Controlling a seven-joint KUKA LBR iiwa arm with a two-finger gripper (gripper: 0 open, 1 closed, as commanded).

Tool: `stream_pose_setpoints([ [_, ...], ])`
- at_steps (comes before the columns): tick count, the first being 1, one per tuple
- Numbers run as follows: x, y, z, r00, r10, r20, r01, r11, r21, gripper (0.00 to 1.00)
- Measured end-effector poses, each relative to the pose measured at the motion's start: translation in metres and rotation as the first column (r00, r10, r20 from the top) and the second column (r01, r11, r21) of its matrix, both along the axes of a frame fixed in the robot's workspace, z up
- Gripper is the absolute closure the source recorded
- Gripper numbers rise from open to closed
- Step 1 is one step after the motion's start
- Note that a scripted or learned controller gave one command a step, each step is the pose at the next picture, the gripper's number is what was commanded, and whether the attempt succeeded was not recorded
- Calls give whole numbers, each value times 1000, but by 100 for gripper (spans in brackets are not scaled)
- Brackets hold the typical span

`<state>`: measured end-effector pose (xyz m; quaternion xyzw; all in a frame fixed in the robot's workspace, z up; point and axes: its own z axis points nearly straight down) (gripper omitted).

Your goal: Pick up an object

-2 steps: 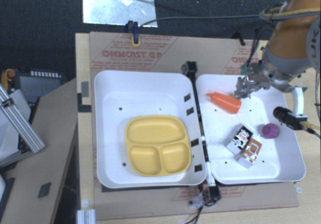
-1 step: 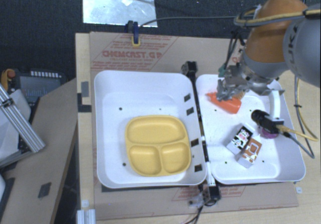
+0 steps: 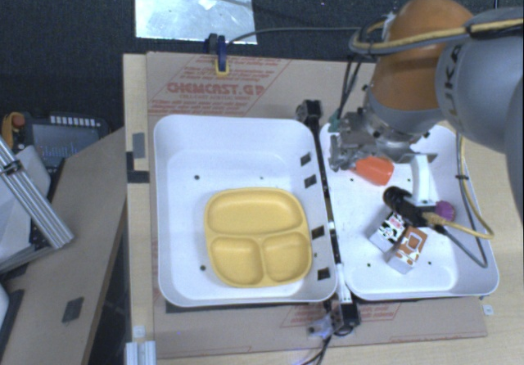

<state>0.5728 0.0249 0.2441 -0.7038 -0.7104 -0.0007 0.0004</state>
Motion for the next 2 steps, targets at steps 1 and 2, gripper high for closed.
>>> stream_pose_setpoints([
  [1, -21, 46, 0, 1000, 0, -1, 0, 1000, 0, 100],
  [2, -43, 83, -18, 1000, -1, -2, 1, 1000, 0, 100],
])
